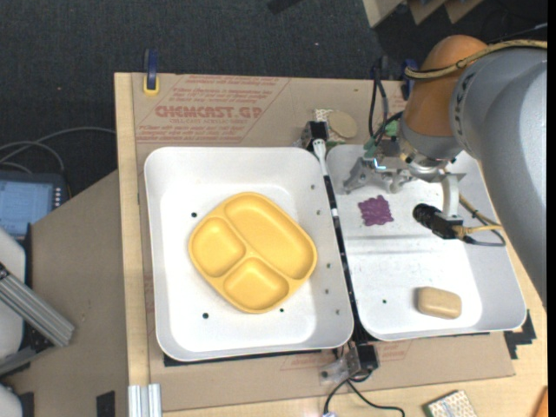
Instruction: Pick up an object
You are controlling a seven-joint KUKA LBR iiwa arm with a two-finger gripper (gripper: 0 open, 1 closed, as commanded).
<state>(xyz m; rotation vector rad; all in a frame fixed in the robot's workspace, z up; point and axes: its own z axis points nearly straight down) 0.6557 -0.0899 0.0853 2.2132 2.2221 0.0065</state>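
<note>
Purple object [375,209] in right bin [486,311]; arm [508,120] angled down, jaws apart, empty, just beside.

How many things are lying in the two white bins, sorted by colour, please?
Yellow divided plate: 1
Small purple piece: 1
Tan block: 1
Total: 3

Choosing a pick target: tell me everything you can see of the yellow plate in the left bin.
The yellow plate is a rounded, plastic-looking dish split into three empty compartments by raised ridges. It lies flat, open side up, turned at an angle, on the floor of the left bin near its middle, touching nothing else.
</note>
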